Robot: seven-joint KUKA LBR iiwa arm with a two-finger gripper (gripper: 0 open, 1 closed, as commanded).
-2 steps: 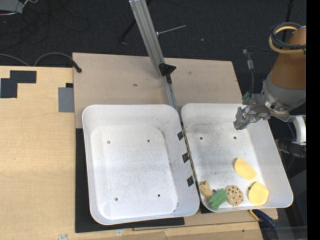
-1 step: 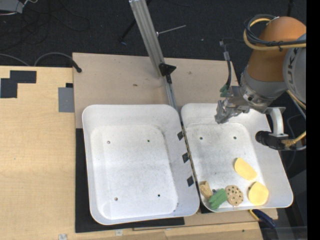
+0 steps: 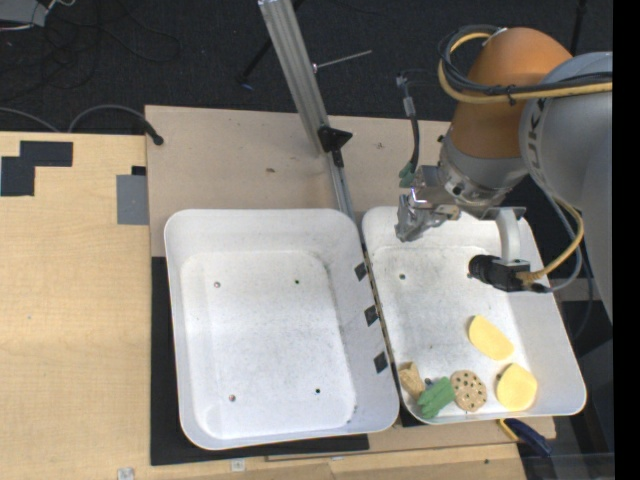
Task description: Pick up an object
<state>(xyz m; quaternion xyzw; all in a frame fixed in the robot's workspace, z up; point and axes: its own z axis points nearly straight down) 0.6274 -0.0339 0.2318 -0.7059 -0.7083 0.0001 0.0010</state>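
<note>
- Near edge of right bin [image 3: 560, 348]: four small items clustered along the front wall.
- Green piece [image 3: 436, 397] lies just beside a tan chunk [image 3: 410, 377] at the front-left corner; a round brown cookie [image 3: 467, 390] touches or nearly touches the green piece on its right.
- Yellow disc [image 3: 517, 386] sits at the front-right, near the cookie; a second yellow disc [image 3: 490, 337] lies a bit farther back, close to the first.
- Left bin [image 3: 200, 268] sits beside the right one, black clips along the shared edge.
- Black connector [image 3: 497, 270] with a cable hangs over the right bin's mid-right area.
- Gripper [image 3: 411, 220] is at the far-left corner of the right bin, well apart from all items; nothing visible between its tips, open or closed — can't tell.
- Grey arm with orange band [image 3: 510, 73] behind it.
- Aluminium rail [image 3: 300, 78] slants over the counter [image 3: 240, 158] beyond the bins.
</note>
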